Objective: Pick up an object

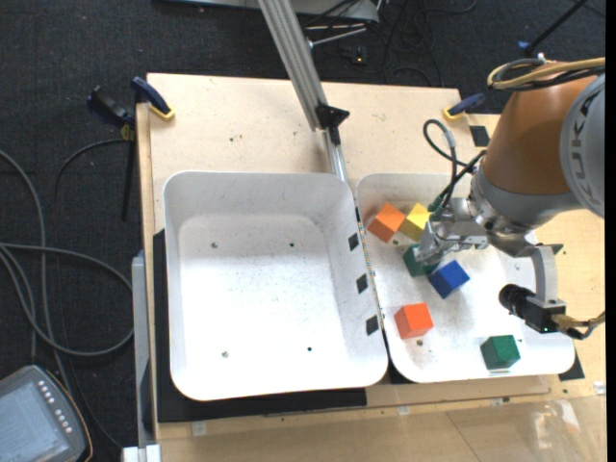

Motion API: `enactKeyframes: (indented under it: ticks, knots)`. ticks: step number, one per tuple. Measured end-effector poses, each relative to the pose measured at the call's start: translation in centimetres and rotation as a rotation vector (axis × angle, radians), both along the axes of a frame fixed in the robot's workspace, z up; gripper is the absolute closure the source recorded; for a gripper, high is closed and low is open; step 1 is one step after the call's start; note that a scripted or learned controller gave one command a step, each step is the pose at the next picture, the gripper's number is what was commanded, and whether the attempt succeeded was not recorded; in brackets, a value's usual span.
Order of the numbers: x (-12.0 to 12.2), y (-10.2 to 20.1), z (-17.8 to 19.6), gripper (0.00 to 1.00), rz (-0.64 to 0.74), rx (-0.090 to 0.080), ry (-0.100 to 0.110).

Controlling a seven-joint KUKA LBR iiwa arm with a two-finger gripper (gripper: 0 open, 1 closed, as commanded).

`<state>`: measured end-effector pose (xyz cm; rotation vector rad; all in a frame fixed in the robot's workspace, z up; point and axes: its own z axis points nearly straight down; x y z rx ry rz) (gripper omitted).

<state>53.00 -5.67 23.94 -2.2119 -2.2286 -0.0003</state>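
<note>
The left bin (pixel 255 282) sits beside the right bin (pixel 462 369), which holds an orange block (pixel 388 222), yellow block (pixel 416 221), orange-red cube (pixel 414 320), blue cube (pixel 449 278) and green cube (pixel 500 351). The gripper (pixel 428 253) hovers just left of the blue cube; whether it grips anything cannot be told.

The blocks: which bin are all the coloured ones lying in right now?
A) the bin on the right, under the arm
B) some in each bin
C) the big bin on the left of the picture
A: the orange block, yellow block, blue block, red-orange block and green block all lie in the right bin, beneath the gripper.
</note>
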Motion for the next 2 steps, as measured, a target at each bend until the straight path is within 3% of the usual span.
enactKeyframes:
  ticks: [1, 2]
  knots:
    - [1.9, 5.4, -0.7, 1.0, 0.001, 0.0, -0.002]
    - [2.0, 10.7, 0.1, 1.0, 0.001, 0.001, -0.002]
